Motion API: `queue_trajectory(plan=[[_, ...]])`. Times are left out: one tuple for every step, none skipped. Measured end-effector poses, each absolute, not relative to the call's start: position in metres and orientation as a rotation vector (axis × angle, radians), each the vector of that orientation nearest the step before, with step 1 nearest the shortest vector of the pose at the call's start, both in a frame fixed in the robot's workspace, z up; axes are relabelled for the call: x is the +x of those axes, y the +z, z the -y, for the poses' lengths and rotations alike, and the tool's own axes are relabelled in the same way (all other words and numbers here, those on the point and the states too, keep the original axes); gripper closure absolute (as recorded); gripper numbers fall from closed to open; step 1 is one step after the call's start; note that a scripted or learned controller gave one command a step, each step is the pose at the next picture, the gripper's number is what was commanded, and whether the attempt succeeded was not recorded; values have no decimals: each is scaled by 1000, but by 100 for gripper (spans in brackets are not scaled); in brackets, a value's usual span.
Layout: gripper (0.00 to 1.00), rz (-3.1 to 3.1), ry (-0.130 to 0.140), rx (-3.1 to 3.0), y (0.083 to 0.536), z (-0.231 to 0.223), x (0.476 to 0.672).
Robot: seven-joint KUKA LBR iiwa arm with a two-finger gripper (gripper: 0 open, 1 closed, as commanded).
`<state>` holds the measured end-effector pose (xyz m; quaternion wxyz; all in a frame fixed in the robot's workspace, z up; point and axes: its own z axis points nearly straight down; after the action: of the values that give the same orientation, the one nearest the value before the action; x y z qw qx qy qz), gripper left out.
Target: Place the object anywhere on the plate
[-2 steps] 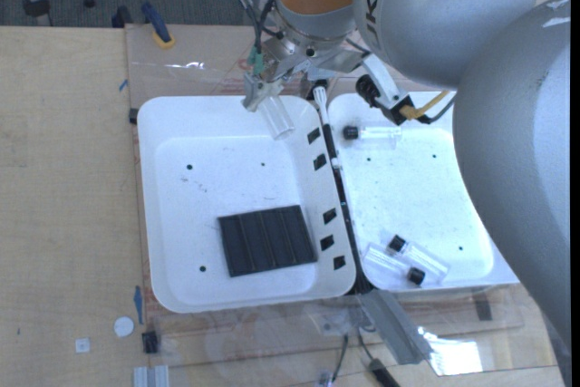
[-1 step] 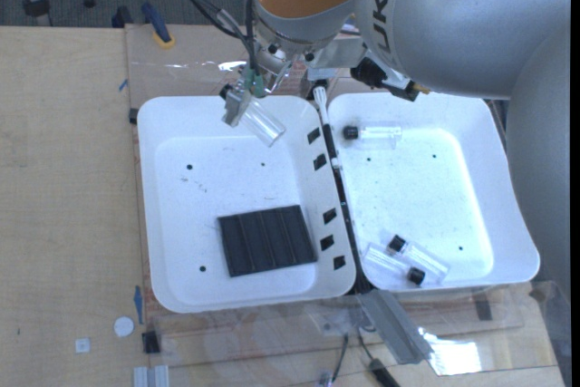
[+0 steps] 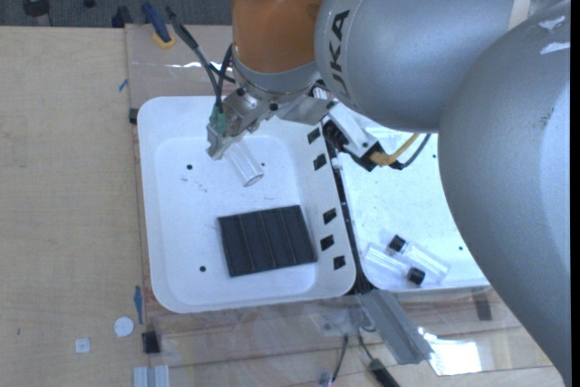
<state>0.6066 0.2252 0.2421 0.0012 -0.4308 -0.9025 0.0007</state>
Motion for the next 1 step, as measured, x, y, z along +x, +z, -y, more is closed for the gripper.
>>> queue_trajectory(plan=[[100,2706,3,-1593,258,-218,587]])
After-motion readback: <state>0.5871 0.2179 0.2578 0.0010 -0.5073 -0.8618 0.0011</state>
